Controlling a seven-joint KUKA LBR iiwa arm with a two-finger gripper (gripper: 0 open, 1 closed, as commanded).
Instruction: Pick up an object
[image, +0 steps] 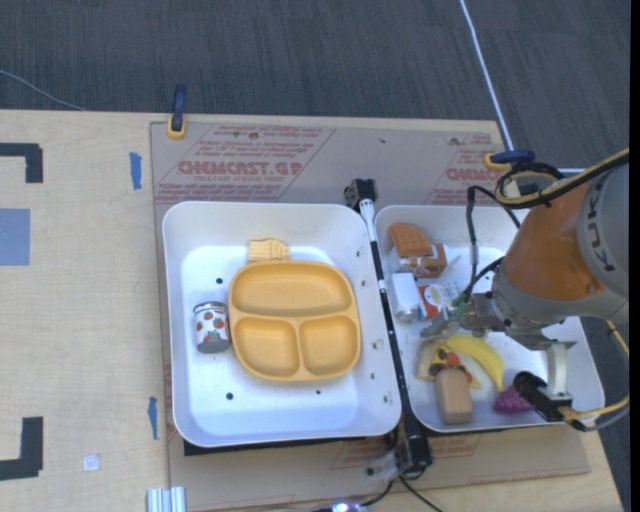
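Yellow banana (470, 355) just below gripper (447, 322); claw state impossible to tell. Approach step; next: descend, close.

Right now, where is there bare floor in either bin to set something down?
Left bin: bare floor above the tray, and along the front below it and the cup. Right bin: crowded with banana, bread and packets under the arm.
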